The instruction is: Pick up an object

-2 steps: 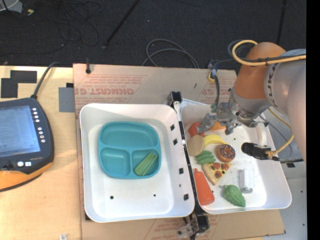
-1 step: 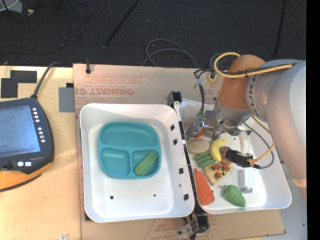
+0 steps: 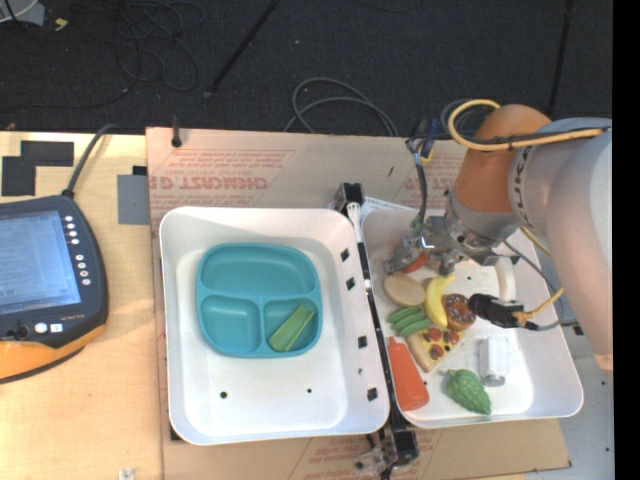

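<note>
A grey robot arm with an orange band reaches in from the right and hangs over the far end of the right bin (image 3: pixel 560 393), a shallow white tray on the table. Its gripper (image 3: pixel 428 251) sits low among toy food, just beside a red piece at the far left corner of that bin. The fingers are dark and tangled with cables, so whether they are open or closed cannot be told, and nothing is clearly seen between them.

The bin's objects crowd its left half: a tan round slice (image 3: pixel 405 289), a yellow banana (image 3: pixel 437 300) touching a brown doughnut (image 3: pixel 459 311), green pea pods (image 3: pixel 408 319), a pizza wedge (image 3: pixel 436 346), an orange carrot (image 3: pixel 406 374) along the left wall, a green pepper (image 3: pixel 466 390) near the front, and a small grey cylinder (image 3: pixel 490 359) standing apart.

To pick well, the arm would probably do best choosing a piece with free space on two sides, such as the cylinder or the pepper, and descending straight down with the fingers spread across its narrow width.

The divider between the bins lies very near the gripper, so sideways room to the left is tight. The right and front parts of the bin floor offer open space. The left bin (image 3: pixel 190 388) holds a teal divided plate (image 3: pixel 235 288) with a green piece (image 3: pixel 292 327) in one compartment.
</note>
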`<state>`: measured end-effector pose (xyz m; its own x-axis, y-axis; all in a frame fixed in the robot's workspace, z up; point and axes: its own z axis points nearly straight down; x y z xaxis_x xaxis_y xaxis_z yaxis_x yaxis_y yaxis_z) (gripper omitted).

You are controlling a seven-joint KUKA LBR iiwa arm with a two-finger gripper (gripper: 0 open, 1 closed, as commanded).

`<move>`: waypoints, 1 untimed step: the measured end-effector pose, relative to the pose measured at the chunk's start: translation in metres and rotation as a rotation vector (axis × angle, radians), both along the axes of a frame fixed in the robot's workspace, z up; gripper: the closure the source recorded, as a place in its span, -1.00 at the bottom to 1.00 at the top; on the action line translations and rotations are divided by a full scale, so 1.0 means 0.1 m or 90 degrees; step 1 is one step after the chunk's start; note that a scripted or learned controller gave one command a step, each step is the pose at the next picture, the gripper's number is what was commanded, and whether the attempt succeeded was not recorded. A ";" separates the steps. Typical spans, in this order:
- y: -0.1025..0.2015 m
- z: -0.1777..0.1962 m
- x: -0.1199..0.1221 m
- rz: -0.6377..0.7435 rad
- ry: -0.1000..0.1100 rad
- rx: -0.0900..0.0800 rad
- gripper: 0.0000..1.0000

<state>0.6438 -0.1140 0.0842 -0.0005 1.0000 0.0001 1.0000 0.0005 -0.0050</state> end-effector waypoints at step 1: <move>-0.55 0.00 -0.01 0.000 0.001 0.001 -1.00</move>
<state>0.6431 -0.1687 0.0840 0.0001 1.0000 0.0010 1.0000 -0.0001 -0.0072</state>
